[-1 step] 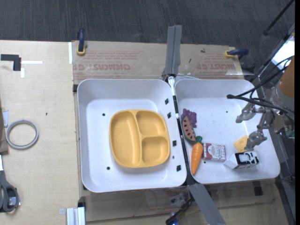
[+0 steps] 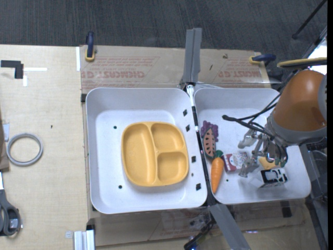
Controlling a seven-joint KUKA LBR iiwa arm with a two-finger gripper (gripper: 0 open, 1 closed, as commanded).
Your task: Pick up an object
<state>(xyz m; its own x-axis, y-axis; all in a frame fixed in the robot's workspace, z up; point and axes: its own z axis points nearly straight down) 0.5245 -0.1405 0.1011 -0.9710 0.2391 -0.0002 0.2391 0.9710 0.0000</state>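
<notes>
Smooth glossy white plastic bins [image 2: 99, 139], matt yellow plastic divided plate [image 2: 154, 153], pale wood table [image 2: 47, 103], brown printed cardboard [image 2: 135, 69], bare metal tool [image 2: 257, 158], glossy orange arm band [image 2: 304, 100]

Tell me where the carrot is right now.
The carrot lies in the right bin against its left wall, just below the watermelon slice, left of the gripper.

Robotics lab: clamped bench [image 2: 41, 103], white bins [image 2: 99, 155].
</notes>
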